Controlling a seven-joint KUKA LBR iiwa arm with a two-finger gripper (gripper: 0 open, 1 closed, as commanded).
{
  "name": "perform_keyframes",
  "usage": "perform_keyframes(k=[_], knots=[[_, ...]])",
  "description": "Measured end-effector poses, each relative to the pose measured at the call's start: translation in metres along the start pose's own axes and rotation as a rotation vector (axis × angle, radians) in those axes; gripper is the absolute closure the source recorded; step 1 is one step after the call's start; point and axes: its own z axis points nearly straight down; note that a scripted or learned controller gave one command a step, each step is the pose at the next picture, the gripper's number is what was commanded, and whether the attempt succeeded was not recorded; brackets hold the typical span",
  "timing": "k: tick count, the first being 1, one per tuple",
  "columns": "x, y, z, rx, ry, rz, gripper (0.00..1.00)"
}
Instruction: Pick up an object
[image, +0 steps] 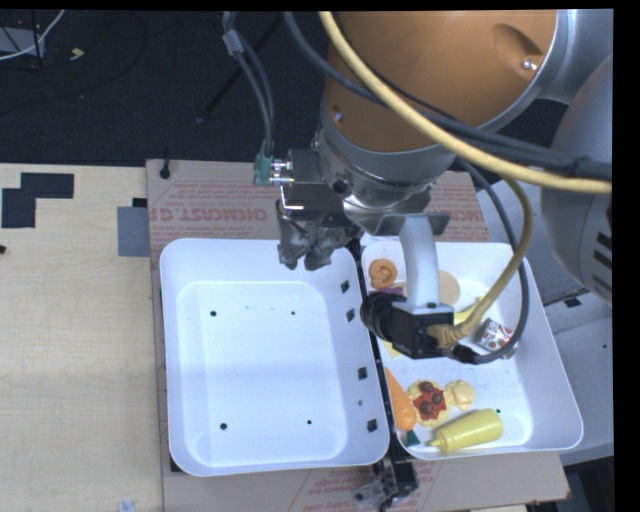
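Note:
My gripper hangs under the big orange-banded wrist, over the back rim of the left bin, close to the divider between the bins. Nothing shows in it. The objects lie in the right bin: an orange ring-shaped toy, a beige disc, an orange carrot, a small pizza piece with red spots, a yellow squeeze bottle and a small printed packet. All of them sit to the right of and nearer than the gripper.
A white post with a black end, joined to a yellow hose, reaches down over the right bin and covers part of a yellow item. Black clips line the divider. Cardboard surrounds the bins.

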Motion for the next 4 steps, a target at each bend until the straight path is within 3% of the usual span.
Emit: perform_keyframes(k=[1, 2, 3, 4], knots=[[-0.026, 0.081, -0.038, 0.001, -0.003, 0.005, 1.00], [0.007, 0.134, 0.228, 0.017, -0.007, 0.003, 1.00], [0.015, 0.126, 0.098, -0.003, 0.001, 0.000, 1.00], [0.006, 0.101, 0.008, 0.000, 0.000, 0.001, 1.00]])
